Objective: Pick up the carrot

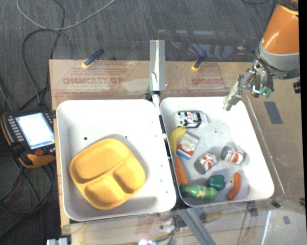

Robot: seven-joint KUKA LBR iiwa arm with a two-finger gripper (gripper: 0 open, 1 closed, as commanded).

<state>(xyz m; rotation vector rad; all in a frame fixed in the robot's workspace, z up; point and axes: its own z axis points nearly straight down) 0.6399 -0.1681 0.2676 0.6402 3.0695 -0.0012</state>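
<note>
- Progress: nothing of the pick is done yet, by my reading. The long orange carrot (181, 173) lies flat along the left wall of the right-hand shallow white bin (258, 141), untouched.
- Jaws (232, 99) hang over the bin's far right corner, with nothing between them; whether they are parted or closed I cannot tell at this angle.
- Carrot sits well apart from the jaws, across the bin and toward the near edge. What is left: travel over, descend, close, lift.
- Crowding near the target: a yellow banana-shaped toy (175, 135) and a small white carton with red and blue print (187, 145) lie just past the carrot's far end; a green toy vegetable (201, 192) touches or nearly touches its near end.
- Bin wall runs just beside the carrot, so room on that side looks tight; the side facing the jaws looks more open.
- Between jaws and carrot, two small red-and-white cans (206, 162) stand low on the bin floor.
- Yellow divided plastic plate (107, 172) rests in the other white bin (73, 117), out of the path.
</note>
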